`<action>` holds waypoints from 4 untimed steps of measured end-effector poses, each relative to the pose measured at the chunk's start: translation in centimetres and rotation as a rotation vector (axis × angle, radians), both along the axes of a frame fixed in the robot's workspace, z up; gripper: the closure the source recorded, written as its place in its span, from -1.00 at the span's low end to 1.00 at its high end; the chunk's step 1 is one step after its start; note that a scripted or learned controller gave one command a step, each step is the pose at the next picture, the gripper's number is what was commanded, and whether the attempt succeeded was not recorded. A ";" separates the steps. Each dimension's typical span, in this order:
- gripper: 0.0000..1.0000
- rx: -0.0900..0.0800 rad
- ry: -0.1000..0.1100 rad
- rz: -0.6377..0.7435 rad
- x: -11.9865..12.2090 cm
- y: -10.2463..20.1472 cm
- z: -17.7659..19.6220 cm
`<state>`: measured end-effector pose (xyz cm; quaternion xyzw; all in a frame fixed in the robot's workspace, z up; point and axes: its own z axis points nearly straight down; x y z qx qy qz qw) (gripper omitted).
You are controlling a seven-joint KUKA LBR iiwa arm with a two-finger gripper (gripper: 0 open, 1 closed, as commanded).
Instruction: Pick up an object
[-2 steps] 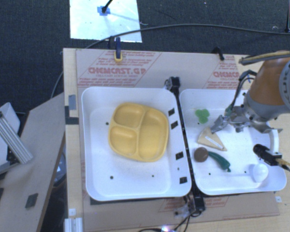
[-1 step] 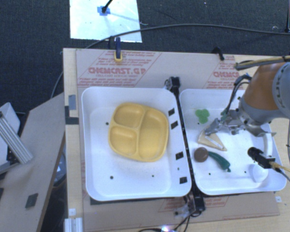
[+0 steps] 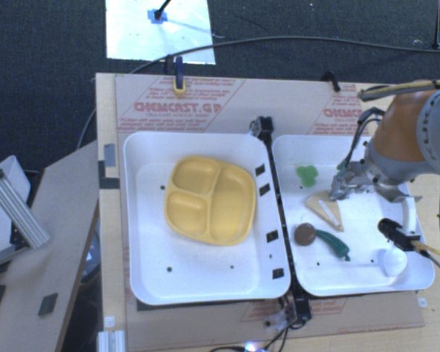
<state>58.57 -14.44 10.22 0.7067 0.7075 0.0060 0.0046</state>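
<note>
I have the arm [image 3: 418, 134] reaching in from the right edge, wrist low over the right bin [image 3: 418, 273]. The gripper [image 3: 342, 188] sits at the upper corner of the wedge [image 3: 325, 211], a pale cheese-like triangle near the bin's centre. Whether anything lies between the tips, or how wide they stand, I cannot tell; the metal there blurs into one grey mass.

Other candidates: a green lump [image 3: 306, 174] above the wedge, a brown ball [image 3: 304, 233] and a green pepper [image 3: 333, 243] below it, touching or nearly so. The left bin [image 3: 150, 270] holds a yellow tray [image 3: 210, 199].

My judgement: the wedge is the target. I would centre across its narrow width, not its tip, and descend fully before closing.

A whitish object [image 3: 391, 259] at lower right is hard to identify against the bin.
</note>
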 end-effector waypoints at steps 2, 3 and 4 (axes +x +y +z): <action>1.00 -0.005 0.007 -0.002 -0.8 -1.1 11.0; 1.00 -0.005 0.007 0.003 0.0 -1.8 15.9; 1.00 0.000 0.012 0.009 1.2 4.4 15.1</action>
